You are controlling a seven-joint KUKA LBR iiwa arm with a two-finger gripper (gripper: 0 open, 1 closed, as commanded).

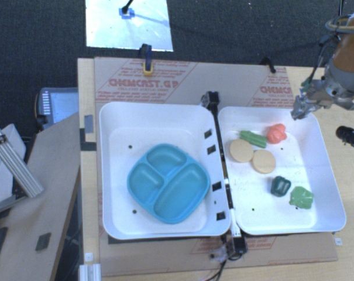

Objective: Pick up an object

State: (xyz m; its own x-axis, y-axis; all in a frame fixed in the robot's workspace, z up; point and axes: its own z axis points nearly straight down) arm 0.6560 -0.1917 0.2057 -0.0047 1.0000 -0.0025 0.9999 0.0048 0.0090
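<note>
Approach step, nothing grasped yet. The tool (298, 111) hangs at the upper right corner of the right shallow white bin (330, 174), tip pointing down and left, above the bin's back rim. Too small and blurred to tell how the tool is set, wide or narrow; nothing visible in it.

Candidate objects all lie in the right bin: orange-red rounded toy piece (276, 133) nearest the tool, green elongated toy vegetable (253, 138) just beside it, two tan flat discs (241, 151) and (263, 161) touching each other, dark green small lump (280, 186), light green crinkled lump (301, 197) near it. Left shallow white bin (115, 119) holds a blue divided plastic plate (168, 182). Both bins sit on the table (83, 86).

Next move, as a guess: pick one target, likely the orange-red piece since it's closest, shift the tool left and down over it, and descend. The green vegetable crowds it, so the approach needs clearance on that side.
</note>
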